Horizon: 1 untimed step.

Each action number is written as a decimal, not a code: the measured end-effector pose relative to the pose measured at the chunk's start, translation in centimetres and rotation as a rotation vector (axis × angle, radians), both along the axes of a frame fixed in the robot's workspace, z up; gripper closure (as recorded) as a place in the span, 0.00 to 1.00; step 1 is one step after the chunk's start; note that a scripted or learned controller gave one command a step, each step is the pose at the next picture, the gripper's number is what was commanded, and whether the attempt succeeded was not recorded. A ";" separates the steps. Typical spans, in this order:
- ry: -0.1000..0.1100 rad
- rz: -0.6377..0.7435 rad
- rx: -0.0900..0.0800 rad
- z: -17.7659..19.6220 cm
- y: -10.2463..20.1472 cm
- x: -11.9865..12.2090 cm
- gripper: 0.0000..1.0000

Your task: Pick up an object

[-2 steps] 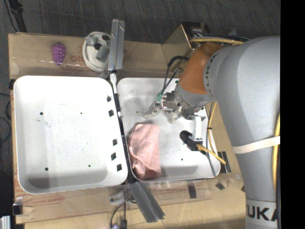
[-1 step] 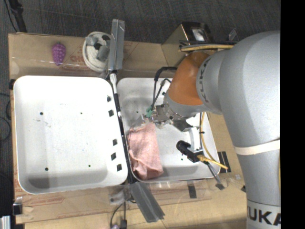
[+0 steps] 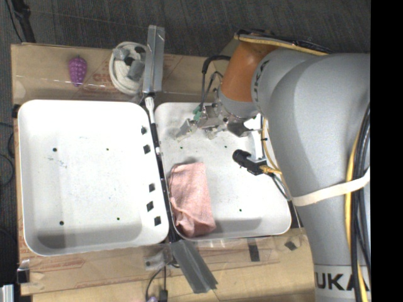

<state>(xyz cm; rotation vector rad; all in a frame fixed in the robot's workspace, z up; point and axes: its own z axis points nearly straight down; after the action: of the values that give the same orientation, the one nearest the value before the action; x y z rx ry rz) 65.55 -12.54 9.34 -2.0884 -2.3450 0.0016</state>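
Grey arm (image 3: 302,106) reaching into right bin (image 3: 277,216)
Gripper (image 3: 192,124) low over far end of right bin; jaw state unclear; pink cloth (image 3: 191,197) near bin's left wall

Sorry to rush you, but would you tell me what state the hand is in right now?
Hand: over the right bin's far end; open or closed cannot be told.

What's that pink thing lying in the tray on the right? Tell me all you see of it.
The pink cloth looks like soft fabric, crumpled and loosely folded into a long shape. It lies flat on the floor of the right bin, against its left wall, reaching toward the near edge. Nothing grips it; the gripper is apart, farther back.
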 end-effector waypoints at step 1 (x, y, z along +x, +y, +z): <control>0.002 0.094 0.001 -0.2 0.6 -6.8 0.00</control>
<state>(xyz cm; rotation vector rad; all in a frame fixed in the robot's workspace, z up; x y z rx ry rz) 58.77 -11.96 9.15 -1.9744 -2.4386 0.0029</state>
